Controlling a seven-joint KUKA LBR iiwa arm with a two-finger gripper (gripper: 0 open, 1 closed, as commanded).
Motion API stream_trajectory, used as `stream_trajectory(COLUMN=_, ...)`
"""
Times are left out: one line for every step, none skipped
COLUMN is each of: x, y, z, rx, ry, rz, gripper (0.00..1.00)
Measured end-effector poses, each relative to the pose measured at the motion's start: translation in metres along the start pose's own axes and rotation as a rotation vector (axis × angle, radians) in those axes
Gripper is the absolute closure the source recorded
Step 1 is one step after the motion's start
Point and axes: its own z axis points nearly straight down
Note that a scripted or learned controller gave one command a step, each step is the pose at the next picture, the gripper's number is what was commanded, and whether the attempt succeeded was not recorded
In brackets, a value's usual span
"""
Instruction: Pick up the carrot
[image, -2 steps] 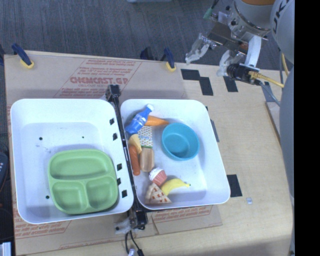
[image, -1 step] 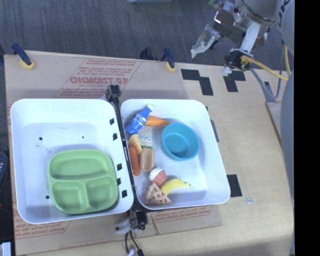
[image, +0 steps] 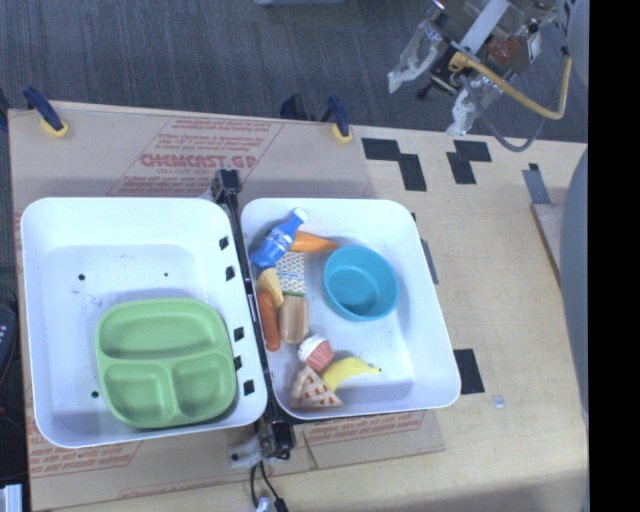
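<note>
- The carrot (image: 314, 241) lies in the right bin (image: 425, 300), near its far wall, pointing toward the far rim of the blue bowl (image: 361, 282); its thick end is tucked behind the blue bottle (image: 279, 241), so part of it is hidden.
- Just below the bottle sits a small checkered item (image: 291, 267), too small to identify.
- Along the bin's left wall lie a yellow-orange piece (image: 269, 288) and a long orange one, overlapping and hard to separate; a hot dog in a bun (image: 293, 319) rests beside them.
- Nearer the front wall: a pink-topped cupcake (image: 316, 352), a banana (image: 350, 371) and a waffle wedge (image: 315, 391), all close together.
- The left bin (image: 60, 250) holds a green three-compartment tray (image: 165, 362).
- The gripper (image: 432, 92) hangs over the dark floor beyond the bench, well apart from both bins, its upper part cut off by the frame edge. Its pale fingers stand spread apart with nothing between them.
</note>
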Motion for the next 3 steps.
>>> stream_trajectory(x=0.003, y=-0.003, z=-0.009, rx=0.004, ry=-0.006, rz=-0.018, gripper=1.00)
stream_trajectory(x=0.000, y=-0.016, z=0.153, rx=0.018, ry=-0.014, rz=-0.026, gripper=1.00)
stream_trajectory(x=-0.080, y=0.023, z=0.298, rx=0.015, ry=-0.011, rz=0.424, gripper=1.00)
